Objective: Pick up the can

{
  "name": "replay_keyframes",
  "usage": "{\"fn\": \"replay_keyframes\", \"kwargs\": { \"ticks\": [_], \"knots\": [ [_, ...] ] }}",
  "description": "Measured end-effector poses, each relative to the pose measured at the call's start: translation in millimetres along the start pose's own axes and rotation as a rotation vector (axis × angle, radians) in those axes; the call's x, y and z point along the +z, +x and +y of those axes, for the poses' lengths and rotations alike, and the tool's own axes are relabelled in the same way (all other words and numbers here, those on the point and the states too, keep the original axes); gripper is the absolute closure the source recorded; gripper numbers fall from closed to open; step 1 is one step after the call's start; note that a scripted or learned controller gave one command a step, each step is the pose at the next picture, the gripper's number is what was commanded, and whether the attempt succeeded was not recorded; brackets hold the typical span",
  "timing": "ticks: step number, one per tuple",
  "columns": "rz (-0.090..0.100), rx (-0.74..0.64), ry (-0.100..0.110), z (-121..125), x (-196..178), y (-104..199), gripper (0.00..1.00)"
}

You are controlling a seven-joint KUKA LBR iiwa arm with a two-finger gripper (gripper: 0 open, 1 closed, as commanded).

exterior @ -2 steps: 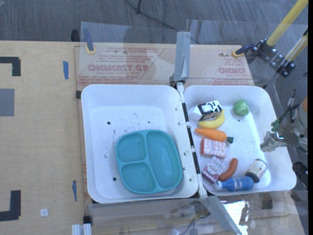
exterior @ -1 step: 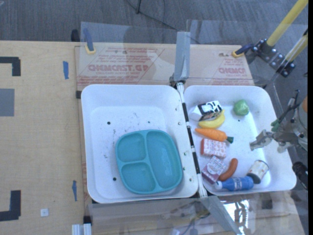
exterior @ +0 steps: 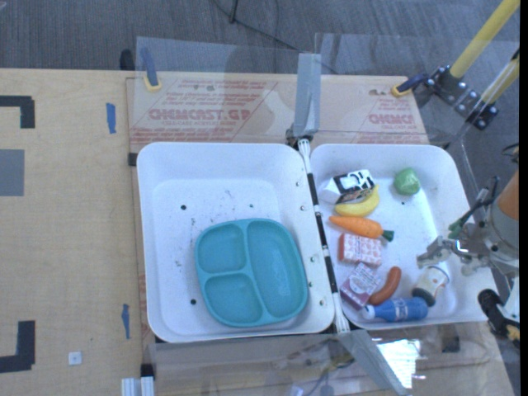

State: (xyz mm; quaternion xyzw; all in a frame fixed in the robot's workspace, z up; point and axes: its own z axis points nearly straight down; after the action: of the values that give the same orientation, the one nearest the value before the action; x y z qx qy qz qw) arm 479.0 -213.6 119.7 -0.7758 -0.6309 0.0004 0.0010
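The can (exterior: 431,284), a small white cylinder with a dark end, lies near the right bin's (exterior: 445,165) front right corner. It sits between a brown sausage (exterior: 386,285) and the bin wall, just above a blue bottle (exterior: 399,309). My gripper (exterior: 446,256) hangs at the bin's right side, directly above and slightly behind the can. It is open, and nothing sits between its fingers. The arm comes in from the right edge.
The right bin also holds a black-and-white carton (exterior: 355,183), a banana (exterior: 360,205), a green ball (exterior: 406,181), a carrot (exterior: 358,226) and two red-and-white packets (exterior: 361,252). A teal divided plate (exterior: 249,271) lies in the left bin (exterior: 165,180).
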Motion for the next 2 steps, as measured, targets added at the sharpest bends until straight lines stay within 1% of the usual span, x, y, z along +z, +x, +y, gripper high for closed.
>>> {"fn": "replay_keyframes", "kwargs": {
  "ticks": [1,2],
  "knots": [
    [0.007,-0.174,-0.004,3,30,3,0.00],
    [-0.004,-0.170,-0.014,5,20,-1,1.00]
  ]
}}
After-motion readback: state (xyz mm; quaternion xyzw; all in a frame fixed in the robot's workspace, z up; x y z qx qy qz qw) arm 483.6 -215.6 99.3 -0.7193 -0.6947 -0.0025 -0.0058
